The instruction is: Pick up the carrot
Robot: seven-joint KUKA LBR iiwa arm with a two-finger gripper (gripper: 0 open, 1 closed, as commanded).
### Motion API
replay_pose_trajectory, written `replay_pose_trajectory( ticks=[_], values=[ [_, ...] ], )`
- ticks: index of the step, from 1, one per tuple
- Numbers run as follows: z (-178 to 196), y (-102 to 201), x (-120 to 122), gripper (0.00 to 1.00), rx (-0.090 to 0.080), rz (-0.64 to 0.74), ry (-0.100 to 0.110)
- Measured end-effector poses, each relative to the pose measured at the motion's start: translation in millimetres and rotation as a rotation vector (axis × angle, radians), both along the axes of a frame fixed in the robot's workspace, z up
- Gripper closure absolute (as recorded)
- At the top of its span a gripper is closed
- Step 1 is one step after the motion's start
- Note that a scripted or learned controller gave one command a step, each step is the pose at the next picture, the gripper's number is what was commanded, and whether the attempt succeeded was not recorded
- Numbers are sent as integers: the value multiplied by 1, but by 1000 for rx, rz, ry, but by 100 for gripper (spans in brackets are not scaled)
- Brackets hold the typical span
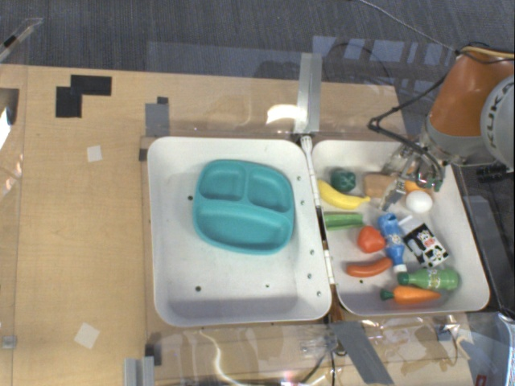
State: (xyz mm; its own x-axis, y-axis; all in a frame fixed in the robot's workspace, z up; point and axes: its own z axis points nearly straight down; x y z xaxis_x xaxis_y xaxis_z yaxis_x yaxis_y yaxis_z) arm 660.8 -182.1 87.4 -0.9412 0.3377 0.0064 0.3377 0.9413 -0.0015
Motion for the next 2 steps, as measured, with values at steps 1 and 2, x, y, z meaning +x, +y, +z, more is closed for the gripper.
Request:
replay_pose_trajectory(
  ticks=[1, 2],
  values=[
    [0, 40, -2, 0, -3, -27, -4],
    [0, 53, -3, 0, -8, -163, -3]
  ],
)
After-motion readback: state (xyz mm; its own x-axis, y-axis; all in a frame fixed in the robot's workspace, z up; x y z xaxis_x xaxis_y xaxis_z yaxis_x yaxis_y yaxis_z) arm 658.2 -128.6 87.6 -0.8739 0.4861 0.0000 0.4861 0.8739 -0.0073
